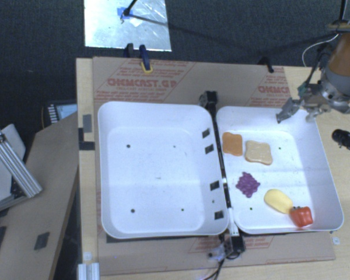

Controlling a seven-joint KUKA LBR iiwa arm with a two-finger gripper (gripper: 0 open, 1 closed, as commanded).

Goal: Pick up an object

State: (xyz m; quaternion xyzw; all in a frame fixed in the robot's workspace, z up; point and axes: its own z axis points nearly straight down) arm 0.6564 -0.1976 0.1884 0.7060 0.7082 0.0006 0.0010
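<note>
The right bin point(325, 167) holds several toy foods. An orange toast slice point(233, 144) and a tan bread slice point(258, 152) lie side by side near its left wall. A purple grape bunch point(248, 184) sits in the middle. A yellow lemon point(278, 200) touches a red pepper point(301, 216) at the front right corner. My gripper point(296, 113) hangs over the bin's far edge, above and behind the bread, well apart from every item. Its fingers are spread open with nothing between them.
The left bin point(105, 174) stands next to the right one, joined by a black hinge strip point(217, 156). A shiny metal sheet point(127, 15) and a clamp point(144, 58) lie behind the bins. An aluminium frame point(9, 162) stands at far left.
</note>
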